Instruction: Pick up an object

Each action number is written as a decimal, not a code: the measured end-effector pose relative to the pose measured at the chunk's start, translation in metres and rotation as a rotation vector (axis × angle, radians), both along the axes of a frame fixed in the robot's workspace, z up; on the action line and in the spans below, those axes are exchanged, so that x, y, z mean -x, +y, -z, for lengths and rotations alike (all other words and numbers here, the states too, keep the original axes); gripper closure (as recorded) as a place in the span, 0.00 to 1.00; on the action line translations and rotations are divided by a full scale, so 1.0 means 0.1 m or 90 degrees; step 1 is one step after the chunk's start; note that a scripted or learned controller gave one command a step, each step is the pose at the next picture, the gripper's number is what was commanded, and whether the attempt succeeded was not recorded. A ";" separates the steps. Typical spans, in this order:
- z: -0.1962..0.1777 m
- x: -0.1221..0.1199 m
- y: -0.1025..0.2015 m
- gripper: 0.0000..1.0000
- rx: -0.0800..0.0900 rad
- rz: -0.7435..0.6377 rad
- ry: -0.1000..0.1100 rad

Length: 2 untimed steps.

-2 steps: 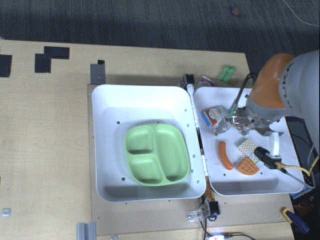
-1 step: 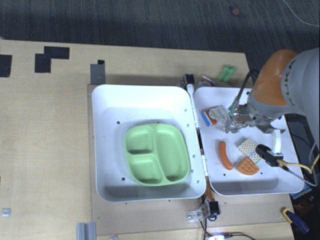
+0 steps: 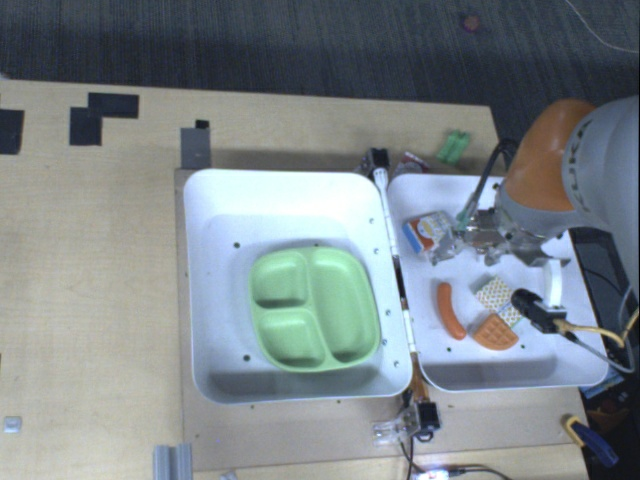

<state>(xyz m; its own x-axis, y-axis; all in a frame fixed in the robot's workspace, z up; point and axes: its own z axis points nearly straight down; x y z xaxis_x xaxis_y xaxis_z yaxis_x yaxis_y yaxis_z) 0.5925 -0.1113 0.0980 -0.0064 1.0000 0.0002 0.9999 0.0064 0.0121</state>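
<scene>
Bench (image 3: 90,268) (tan, perhaps wood), two bins (image 3: 290,193)

A green divided plate (image 3: 314,306) sits in the middle of the left bin (image 3: 215,218) on the desk (image 3: 90,298). In the right bin (image 3: 570,368), the gripper (image 3: 450,246) hangs at a blue, white and orange packet (image 3: 425,232). Toward 6 o'clock of it lies a sausage (image 3: 450,311); a checkered piece (image 3: 498,297) and an orange wedge (image 3: 494,334) lie just beside, at the sausage's 3 o'clock.
</scene>
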 end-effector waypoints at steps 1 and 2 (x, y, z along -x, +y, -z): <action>0.11 0.42 0.24 0.00 0.001 0.003 0.002; 0.00 0.40 0.24 1.00 0.001 0.002 -0.001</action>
<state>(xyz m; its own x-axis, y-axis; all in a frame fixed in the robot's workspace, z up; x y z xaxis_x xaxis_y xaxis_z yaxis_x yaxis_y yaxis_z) 0.5521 -0.0870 0.0984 -0.0036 1.0000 -0.0013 0.9999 0.0036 0.0138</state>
